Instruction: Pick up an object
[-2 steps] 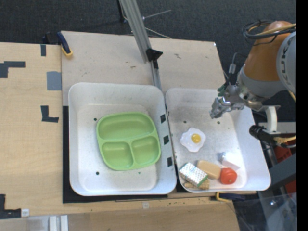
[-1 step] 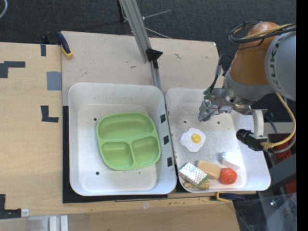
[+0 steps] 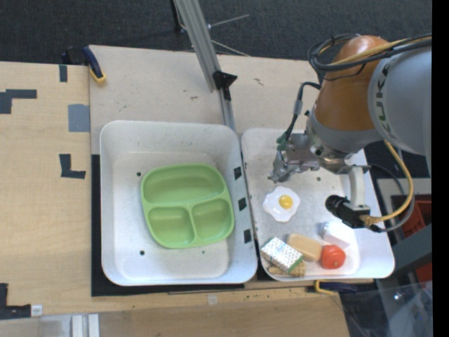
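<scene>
Altogether two white bins sit side by side on the worktop (image 3: 161, 83): the left bin (image 3: 112, 188) holds one green divided plate (image 3: 186, 204) with three compartments, and the right bin (image 3: 379, 262) holds the loose things. Counted there: one toy fried egg (image 3: 282, 204), one patterned green-and-white block (image 3: 281, 254), one tan wedge (image 3: 306, 246), one red tomato-like ball (image 3: 333, 257), one small pale piece (image 3: 334, 232) just far of the ball, and one brown cracker-like bit (image 3: 298, 269) at the near rim, partly hidden.

The grey arm with its orange band reaches in from the right, and its fingers (image 3: 282, 172) hang over the far part of the right bin. They point down at the bin floor; whether they are apart or together cannot be told. Nothing shows between them. The egg lies just near of the fingers, close below them, apart from the cluster of other things further near and to the right.
</scene>
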`<state>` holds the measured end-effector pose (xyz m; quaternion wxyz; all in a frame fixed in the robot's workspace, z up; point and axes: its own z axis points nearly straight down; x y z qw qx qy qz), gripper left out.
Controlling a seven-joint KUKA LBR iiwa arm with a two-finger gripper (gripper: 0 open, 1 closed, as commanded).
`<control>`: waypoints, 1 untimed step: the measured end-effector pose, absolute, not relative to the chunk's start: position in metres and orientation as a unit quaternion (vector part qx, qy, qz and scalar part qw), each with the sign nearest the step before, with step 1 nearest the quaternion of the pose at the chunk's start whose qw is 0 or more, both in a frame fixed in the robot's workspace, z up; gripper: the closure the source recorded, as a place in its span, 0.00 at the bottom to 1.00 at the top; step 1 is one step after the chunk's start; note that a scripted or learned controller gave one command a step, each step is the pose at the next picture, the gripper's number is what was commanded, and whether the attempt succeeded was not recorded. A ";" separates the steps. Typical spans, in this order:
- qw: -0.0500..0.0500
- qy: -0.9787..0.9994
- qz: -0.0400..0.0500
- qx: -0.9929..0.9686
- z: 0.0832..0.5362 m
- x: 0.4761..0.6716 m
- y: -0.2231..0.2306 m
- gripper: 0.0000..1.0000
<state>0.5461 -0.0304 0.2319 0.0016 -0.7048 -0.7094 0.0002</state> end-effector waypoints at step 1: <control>0.001 -0.710 0.000 -0.704 0.239 0.537 0.021 1.00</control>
